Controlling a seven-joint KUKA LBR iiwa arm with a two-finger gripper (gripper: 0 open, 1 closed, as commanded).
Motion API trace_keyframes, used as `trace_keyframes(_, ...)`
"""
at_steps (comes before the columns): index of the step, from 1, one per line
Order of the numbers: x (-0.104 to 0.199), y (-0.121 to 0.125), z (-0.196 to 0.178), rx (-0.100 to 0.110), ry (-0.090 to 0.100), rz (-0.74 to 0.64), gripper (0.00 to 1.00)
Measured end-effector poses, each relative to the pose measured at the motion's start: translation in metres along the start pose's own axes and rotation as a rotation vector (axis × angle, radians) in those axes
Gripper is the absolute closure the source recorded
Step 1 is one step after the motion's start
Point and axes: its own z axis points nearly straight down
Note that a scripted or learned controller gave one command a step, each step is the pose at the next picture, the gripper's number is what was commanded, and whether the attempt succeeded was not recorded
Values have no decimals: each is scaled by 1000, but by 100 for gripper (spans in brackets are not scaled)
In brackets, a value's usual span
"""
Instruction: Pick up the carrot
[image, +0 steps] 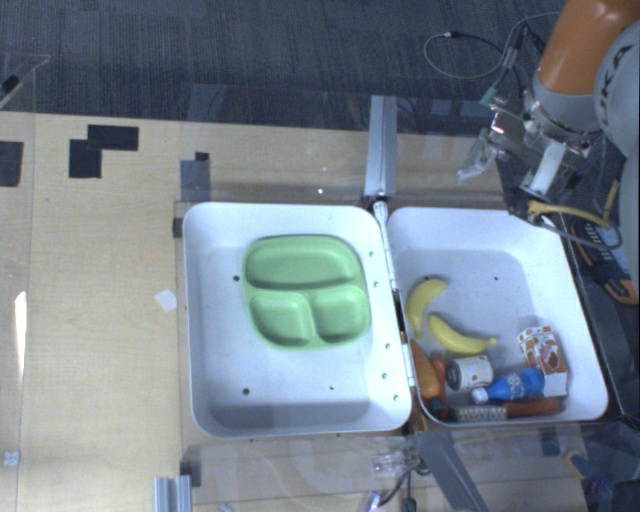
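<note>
The carrot (428, 374) is an orange, tapering piece lying along the left wall of the right bin (500, 250), near its front corner, partly tucked under a small can (468, 374). My gripper (511, 166) hangs high above the back rim of the right bin, far from the carrot. Its two fingers (476, 160) are spread apart, open, with nothing between them.
The right bin also holds two bananas (440, 315), a blue bottle (512, 386), a brown-and-white packet (543, 352) and a long red item (520, 407) along the front wall. A green divided tray (305, 290) lies in the left bin (215, 330). A metal divider post (377, 150) stands between the bins.
</note>
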Motion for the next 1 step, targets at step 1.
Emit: trace_keyframes(1,94,-54,70,5,-1,208,0)
